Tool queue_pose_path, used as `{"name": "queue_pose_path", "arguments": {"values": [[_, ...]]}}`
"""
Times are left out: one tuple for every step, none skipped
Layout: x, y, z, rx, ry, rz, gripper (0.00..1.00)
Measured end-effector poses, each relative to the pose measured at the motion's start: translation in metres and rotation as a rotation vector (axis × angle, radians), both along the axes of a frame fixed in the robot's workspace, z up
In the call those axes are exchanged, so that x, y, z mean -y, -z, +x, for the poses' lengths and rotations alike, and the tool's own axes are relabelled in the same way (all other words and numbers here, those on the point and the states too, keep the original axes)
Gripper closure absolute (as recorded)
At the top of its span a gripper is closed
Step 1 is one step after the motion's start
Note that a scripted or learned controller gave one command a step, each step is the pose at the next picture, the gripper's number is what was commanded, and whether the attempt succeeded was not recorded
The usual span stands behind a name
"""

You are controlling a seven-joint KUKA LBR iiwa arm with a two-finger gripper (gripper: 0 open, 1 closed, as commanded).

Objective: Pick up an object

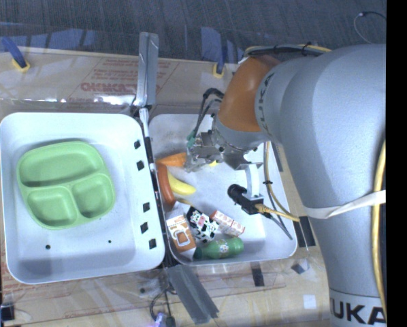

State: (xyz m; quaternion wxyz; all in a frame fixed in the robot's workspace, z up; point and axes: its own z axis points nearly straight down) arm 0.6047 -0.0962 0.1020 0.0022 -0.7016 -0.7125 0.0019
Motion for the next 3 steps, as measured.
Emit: {"name": "queue_pose_path", "arguments": {"values": [[0.000,0.000,0.000,0.000,0.000,0.000,0.00],[-0.002,-0.057,0.020,0.004,0.309,-0.001,0.00],[0.043,-0.002,0.014,0.026,0.181,0.004,0.00]]}}
